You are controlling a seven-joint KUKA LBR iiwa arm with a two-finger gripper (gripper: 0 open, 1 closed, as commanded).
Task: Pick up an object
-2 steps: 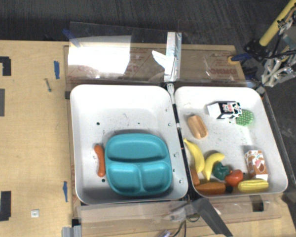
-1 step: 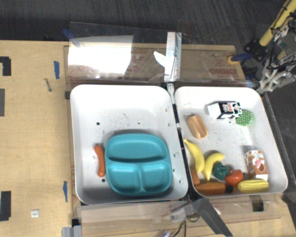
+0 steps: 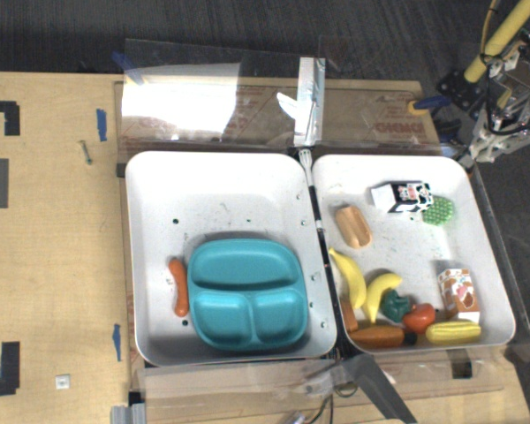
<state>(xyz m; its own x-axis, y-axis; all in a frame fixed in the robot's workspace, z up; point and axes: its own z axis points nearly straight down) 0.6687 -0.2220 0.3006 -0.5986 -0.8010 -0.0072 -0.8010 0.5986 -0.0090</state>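
Note:
The right bin [image 3: 486,237] holds several toy foods: a tan hot-dog bun [image 3: 353,226], a black-and-white milk carton [image 3: 402,195], a green knobbly piece [image 3: 438,210], two yellow bananas [image 3: 352,276], a red tomato [image 3: 418,316], an orange carrot [image 3: 375,335], a yellow piece [image 3: 452,331] and a small printed carton [image 3: 458,291]. The left bin [image 3: 159,193] holds a teal divided plate [image 3: 246,291] with an orange sausage-shaped toy [image 3: 179,286] beside it. My gripper [image 3: 499,131], trailing a yellow hose, hangs outside the right bin's far right corner, apart from every object.
A clear plastic sheet [image 3: 212,104] and a metal upright [image 3: 309,100] stand behind the bins. The bins' shared wall [image 3: 316,237] runs down the middle. Tan bench board [image 3: 44,254] lies to the left, dark floor beyond.

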